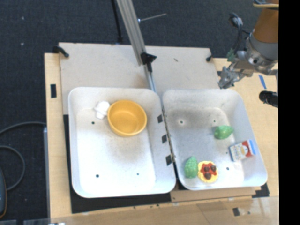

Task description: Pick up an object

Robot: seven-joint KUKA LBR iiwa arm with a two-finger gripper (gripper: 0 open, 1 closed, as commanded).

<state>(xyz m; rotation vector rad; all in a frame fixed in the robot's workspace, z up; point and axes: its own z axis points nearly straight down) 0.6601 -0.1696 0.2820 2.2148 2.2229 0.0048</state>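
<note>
My gripper (226,80) hangs above the far right corner of the right bin (201,102), with nothing seen between its fingers. In that bin lie a green lumpy object (223,132), a small white, red and blue carton (242,150), a green leafy piece (191,167) and a yellow round piece with red and dark spots (208,171). The left bin (117,172) holds a yellow bowl (127,118) and a small white object (101,108) beside it.
A slanted metal pole (133,32) rises from the back between the bins. The grey arm with its orange band (266,25) comes in from the upper right. A black cable (14,144) lies on the floor at the left.
</note>
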